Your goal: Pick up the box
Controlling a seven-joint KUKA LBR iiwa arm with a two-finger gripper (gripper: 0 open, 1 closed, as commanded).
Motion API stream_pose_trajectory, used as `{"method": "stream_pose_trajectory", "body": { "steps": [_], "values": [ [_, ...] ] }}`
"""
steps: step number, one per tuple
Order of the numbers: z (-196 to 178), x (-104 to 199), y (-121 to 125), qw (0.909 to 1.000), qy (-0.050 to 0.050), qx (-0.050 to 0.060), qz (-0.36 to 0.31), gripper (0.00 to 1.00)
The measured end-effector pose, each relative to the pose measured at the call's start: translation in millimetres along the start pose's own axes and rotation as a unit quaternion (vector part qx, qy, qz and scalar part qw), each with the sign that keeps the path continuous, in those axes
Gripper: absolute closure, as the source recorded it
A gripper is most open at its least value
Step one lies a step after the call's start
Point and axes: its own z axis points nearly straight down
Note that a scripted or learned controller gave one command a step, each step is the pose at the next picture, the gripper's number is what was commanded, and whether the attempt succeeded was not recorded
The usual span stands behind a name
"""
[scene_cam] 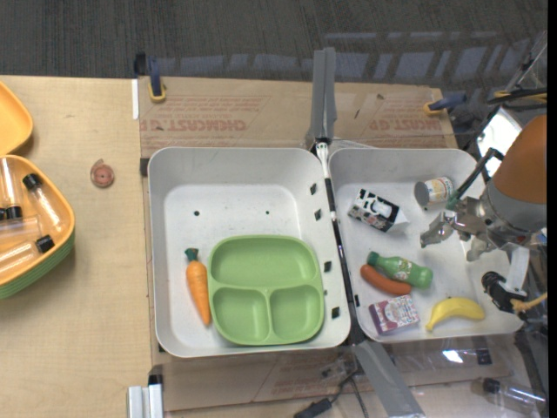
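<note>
My jaws are hanging over the right bin (487, 327), near its right wall, with the arm (526, 177) coming in from the view's right. I cannot tell whether the jaws are released or clenched, too small and blurred.

I'm taking the box (376, 210) to be the black-and-white one. It is lying flat in the right bin's upper left part, near the divider. It is sitting toward the view's left of my jaws, slightly farther up, clearly apart and not touching. Its long axis is running diagonally, upper left to lower right.

The can (433, 190) is lying between us, just above the direct line. The purple packet (394, 313) is lying lower down, beside the banana (454, 312), and could be the box instead.
</note>
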Motion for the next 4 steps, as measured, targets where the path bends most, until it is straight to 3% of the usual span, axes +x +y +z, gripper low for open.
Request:
{"method": "stream_pose_trajectory", "body": {
  "steps": [1, 2, 3, 4],
  "values": [
    [-13, -13, -44, 0.9979, 0.000, 0.000, 0.065, 0.00],
    [2, -8, -29, 0.9875, 0.000, 0.000, 0.158, 0.00],
    [-19, 39, -36, 0.9826, 0.000, 0.000, 0.185, 0.00],
    [11, 0, -48, 0.9747, 0.000, 0.001, 0.223, 0.00]
  ]
}}
